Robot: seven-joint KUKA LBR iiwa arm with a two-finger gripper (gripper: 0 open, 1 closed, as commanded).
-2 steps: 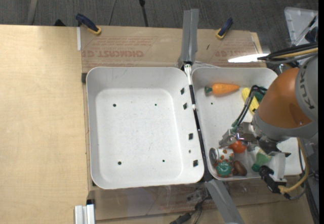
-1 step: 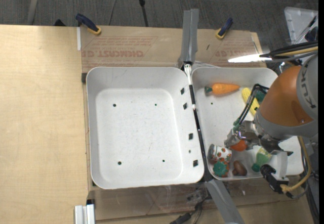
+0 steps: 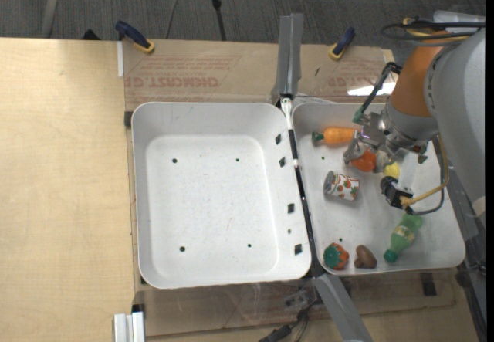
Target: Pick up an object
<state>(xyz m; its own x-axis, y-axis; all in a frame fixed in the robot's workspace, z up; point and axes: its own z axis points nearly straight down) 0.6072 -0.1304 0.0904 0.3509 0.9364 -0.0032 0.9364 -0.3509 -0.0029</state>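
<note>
The big grey arm with the orange band reaches in from the right and hangs low over the right white plastic bin. Its metal end effector is down among the toys at the back of that bin. I cannot tell from here how its tips are set. Right under it sits a small orange-red round toy, touching or almost touching the metal. Just to the left lies an orange toy carrot. The carrot lies flat, its long side running left to right, with one end pointing at the left wall of the bin and the other end at the end effector. A small yellow toy sits just to the right of the round one. Nearer the middle lies a little white can with red marks, tipped on its side. A green plastic bottle lies slanted near the front right. At the front edge sit a green and orange ball-shaped toy and a brown lump, side by side. The left white plastic bin sits next to it on the wooden counter.
</note>
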